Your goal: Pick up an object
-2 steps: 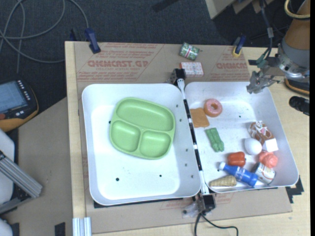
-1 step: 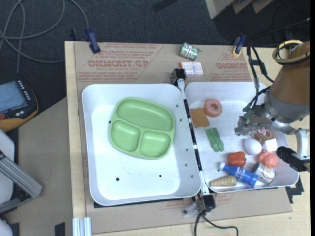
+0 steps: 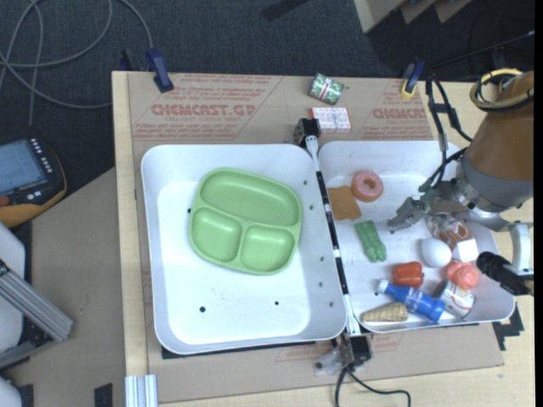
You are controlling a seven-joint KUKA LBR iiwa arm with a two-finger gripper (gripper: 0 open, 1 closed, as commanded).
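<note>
Left bin point(image 3: 170, 312) bearing a green divided plate point(image 3: 246, 221). "CHEMCAST" printed red on the bench board point(image 3: 204, 108). In the right bin point(image 3: 339, 155): pink donut point(image 3: 367, 185), green pickle-like piece point(image 3: 370, 240), white egg point(image 3: 436, 252), blue bottle point(image 3: 416, 301). Gripper point(image 3: 411, 214) low over the bin, fingers partly hidden, state impossible to tell.

Green divided plate point(image 3: 246, 220), pink donut point(image 3: 367, 185), white egg point(image 3: 436, 252), blue bottle point(image 3: 413, 300).
</note>
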